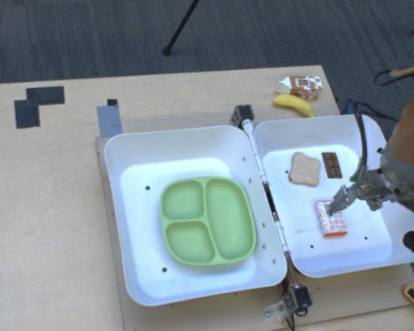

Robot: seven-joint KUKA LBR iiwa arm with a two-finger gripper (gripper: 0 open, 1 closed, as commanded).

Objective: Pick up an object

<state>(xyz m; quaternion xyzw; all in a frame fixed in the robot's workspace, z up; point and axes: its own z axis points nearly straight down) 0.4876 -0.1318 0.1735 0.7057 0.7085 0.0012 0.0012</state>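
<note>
The arm is in over the right bin [384, 252] now, and the hand [339, 205] hangs right at the top edge of the small red-and-white packet [330, 218] lying flat on the bin floor. From this angle the fingertips run together into one dark wedge, so how wide the hand stands simply cannot be told, and nothing visibly sits between them.

The risks look plain enough. That packet is flat and low; if the tips come down on top of it rather than astride it, they would likely just press it into the floor or skid it toward the bin wall. A slick wrapper could also slip out on the lift. The slice of bread [305, 168] and the small brown chocolate bar [331, 164] lie up near the far wall, apart from the packet, so a collision there seems unlikely.

As for writing: the packet shows print, but it is too small to read. The same goes for the little carton [304, 83] beside the banana [292, 104] on the counter [44, 239]. The green divided plate [207, 221] in the left bin [125, 230] carries no markings.
</note>
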